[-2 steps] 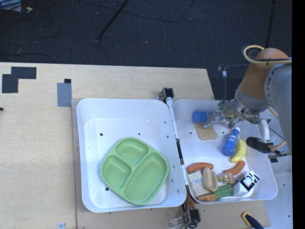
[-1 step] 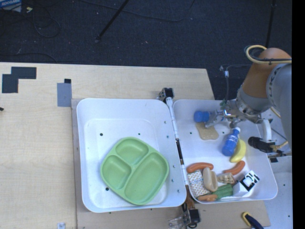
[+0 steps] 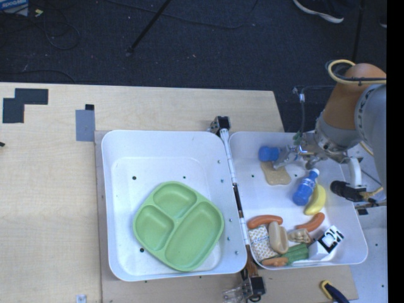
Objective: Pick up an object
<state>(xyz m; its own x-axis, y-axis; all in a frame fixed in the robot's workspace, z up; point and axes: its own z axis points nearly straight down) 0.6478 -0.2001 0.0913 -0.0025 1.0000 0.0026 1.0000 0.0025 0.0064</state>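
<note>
I see the gripper over the right bin, beside a blue cup; can't tell its grip state.

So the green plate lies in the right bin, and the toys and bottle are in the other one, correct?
Not quite. The camera view shows the green plate in the left bin; the toys and the bottle are in the right bin.
</note>
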